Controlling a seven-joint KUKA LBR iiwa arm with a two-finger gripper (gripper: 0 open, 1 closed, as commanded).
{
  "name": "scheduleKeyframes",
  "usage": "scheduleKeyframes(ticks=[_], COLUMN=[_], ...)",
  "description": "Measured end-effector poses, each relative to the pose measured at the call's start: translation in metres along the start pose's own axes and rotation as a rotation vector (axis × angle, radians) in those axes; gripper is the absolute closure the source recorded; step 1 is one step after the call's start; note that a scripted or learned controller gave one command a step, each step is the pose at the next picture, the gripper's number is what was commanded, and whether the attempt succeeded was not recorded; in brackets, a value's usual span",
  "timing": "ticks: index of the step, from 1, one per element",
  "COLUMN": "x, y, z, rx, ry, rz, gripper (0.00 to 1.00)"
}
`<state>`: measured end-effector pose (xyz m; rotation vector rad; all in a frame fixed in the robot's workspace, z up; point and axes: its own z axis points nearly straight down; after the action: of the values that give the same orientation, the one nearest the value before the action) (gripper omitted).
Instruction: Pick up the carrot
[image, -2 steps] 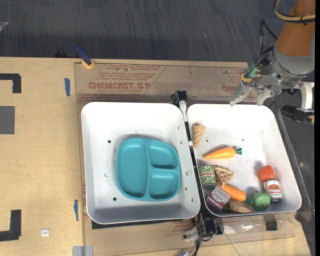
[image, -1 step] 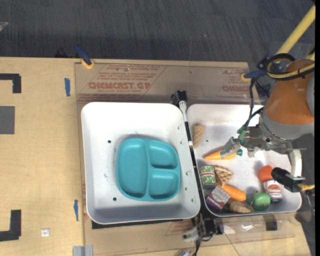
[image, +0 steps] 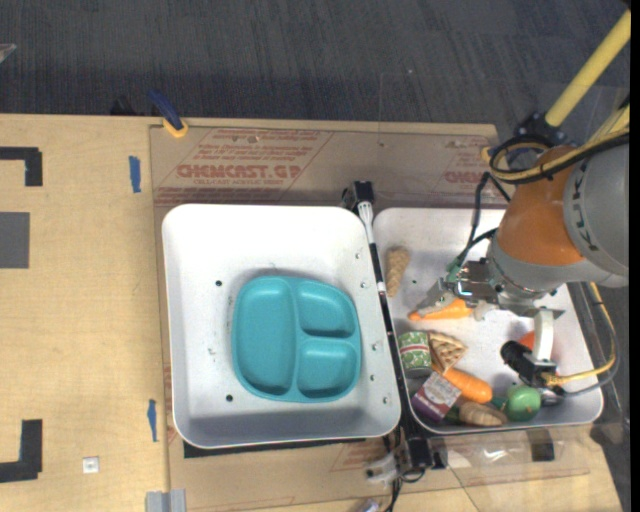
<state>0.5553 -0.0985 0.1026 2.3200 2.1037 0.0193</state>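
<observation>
- Dark carpet fills the top of the frame; below it a cardboard-covered bench (image: 90, 300) carries two shallow white bins side by side.
- Left bin (image: 190, 300), centre of the frame, holds a teal divided plate (image: 297, 338).
- Right bin (image: 590, 400), at the right, is crowded with toy food: a pale bread stick (image: 398, 268) near its upper left, a small green-labelled can (image: 414, 349), a waffle-like wedge (image: 448, 350), a purple packet (image: 434, 396) and a green round fruit (image: 522, 402) at the bottom.
- Two orange carrots lie here. One carrot (image: 444, 313) sits mid-bin, directly at the gripper (image: 462, 297); a second carrot (image: 467, 384) lies lower down, apart from the arm.
- Whether the gripper is closed around the upper carrot or merely touching it, I cannot tell; the wrist hides the contact.
- Judged risks: a thin, tapered carrot can slide out of a shallow pinch on lifting; a grip near the tip would let it swing or drop; the neighbouring wedge and can sit close enough to be nudged or caught.
</observation>
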Motion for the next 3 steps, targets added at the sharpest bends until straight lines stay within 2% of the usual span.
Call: scheduleKeyframes(ticks=[1, 2, 3], x=[0.004, -0.003, -0.004], y=[0.015, -0.017, -0.016], z=[0.014, 0.013, 0.002], rx=[0.004, 0.004, 0.0], ry=[-0.002, -0.003, -0.004], rz=[0.211, 0.416, 0.416], gripper=[0.0, 0.0, 1.0])
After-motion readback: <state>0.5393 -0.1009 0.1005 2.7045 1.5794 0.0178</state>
